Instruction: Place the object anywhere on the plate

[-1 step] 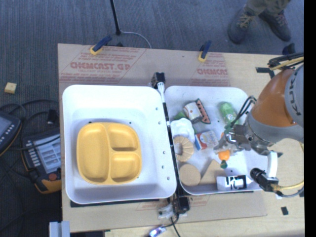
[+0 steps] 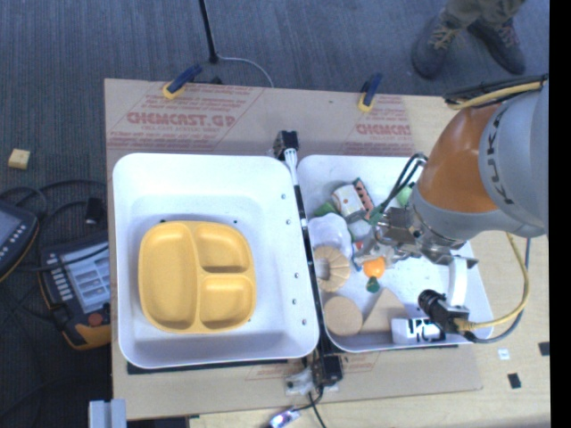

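Camera view: orange object [image 2: 375, 265] beside gripper [image 2: 385, 242].

You've got a smooth yellow plastic plate [image 2: 196, 273] with a soft sheen in the glossy white plastic left bin [image 2: 129, 194]. The counter [image 2: 178, 119] looks like matt brown printed cardboard. The floor [image 2: 89, 25] is rough grey carpet.
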